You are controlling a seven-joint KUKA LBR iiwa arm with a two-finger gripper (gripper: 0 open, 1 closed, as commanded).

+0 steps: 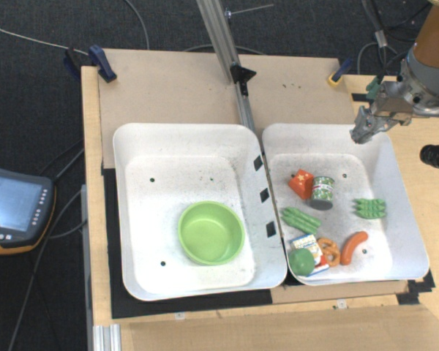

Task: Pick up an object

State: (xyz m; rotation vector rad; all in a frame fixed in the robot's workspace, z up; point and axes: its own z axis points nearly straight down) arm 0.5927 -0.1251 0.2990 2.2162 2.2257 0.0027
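My gripper (363, 131) hangs over the back right corner of the right bin (402, 196), above the bin's rim and with nothing seen between its fingers. Below and to the left lie a red block (301, 183) and a small tin with a green label (323, 191). A green ridged toy (370, 208) rests near the right wall. Toward the front are a green pea pod (300, 219), an orange-red sausage (353, 245), a pretzel (328, 251) and a green ball (302, 262) on a small box.
The left bin (143, 196) holds a lime green bowl (211, 232). A metal pole (219, 28) slants down to the gap between the bins. Blue clamps (101, 63) sit on the board's back edge. A teach pendant (14, 207) lies on the floor at far left.
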